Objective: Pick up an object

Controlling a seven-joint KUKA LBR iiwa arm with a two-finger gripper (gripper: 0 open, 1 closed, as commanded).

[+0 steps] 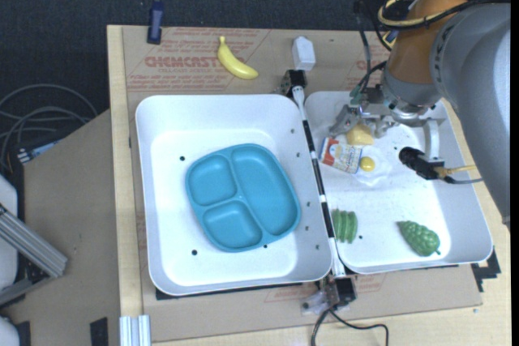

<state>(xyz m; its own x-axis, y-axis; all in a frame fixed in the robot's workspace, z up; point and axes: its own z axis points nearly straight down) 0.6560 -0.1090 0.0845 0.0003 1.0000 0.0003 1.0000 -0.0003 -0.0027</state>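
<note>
Where claw point(359, 124) hangs, red-white packet point(341, 155) lies just beside.

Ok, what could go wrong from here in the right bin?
The gripper sits over a tight cluster: a red-and-white packet beside small yellow pieces. It may catch two things or just nudge them aside. The packet also lies close to the bin wall, which could hinder a grasp.

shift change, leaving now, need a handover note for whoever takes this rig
Gripper: low over the right bin, far left part, above the red and white packet; grip unclear.
Things: yellow piece beside the packet, ribbed green item and bumpy green item nearer the front; blue plate in the left bin; banana on the bench.
Done: no lift visible. Left: grasp and raise one object.
</note>
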